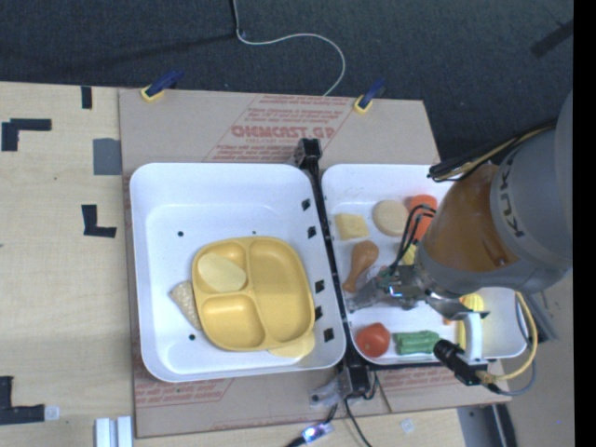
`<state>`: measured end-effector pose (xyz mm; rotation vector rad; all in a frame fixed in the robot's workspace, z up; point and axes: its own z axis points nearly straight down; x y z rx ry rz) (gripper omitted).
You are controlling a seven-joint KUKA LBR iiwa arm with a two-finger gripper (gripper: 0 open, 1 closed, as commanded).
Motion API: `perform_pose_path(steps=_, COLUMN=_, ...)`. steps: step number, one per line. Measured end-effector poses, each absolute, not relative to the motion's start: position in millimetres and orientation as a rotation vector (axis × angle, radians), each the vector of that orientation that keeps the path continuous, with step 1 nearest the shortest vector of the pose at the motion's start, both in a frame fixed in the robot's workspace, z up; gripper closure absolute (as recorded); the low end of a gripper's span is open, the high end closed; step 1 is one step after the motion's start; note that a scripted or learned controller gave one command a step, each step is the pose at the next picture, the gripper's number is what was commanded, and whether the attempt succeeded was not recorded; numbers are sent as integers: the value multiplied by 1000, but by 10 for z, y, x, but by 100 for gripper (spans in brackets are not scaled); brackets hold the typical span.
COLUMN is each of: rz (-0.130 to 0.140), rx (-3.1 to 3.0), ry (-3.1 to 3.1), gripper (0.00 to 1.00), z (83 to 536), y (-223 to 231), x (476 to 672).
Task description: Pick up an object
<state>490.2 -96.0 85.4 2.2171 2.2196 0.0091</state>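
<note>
Toy foods (361, 262), white bins (154, 212), cardboard sheet (279, 128), dark carpet (112, 26)

Showing a bulky grey arm (535, 203) with black lettering, wearing an orange band (470, 226), trailing thin orange and yellow cables near the wrist.

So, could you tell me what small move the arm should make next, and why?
Probably a short descent: the gripper sits low in the right bin beside the drumstick, with nothing visibly between its fingers.
</note>
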Motion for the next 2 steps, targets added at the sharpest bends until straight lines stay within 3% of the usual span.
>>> perform_pose_path(steps=1, rz=0, rx=2220, ry=2222, gripper=100, z=949, y=-970, x=4875)
perform_pose_path(steps=2, rz=0, rx=2221, ry=2222, gripper=100, z=1424, y=-946, x=4785)
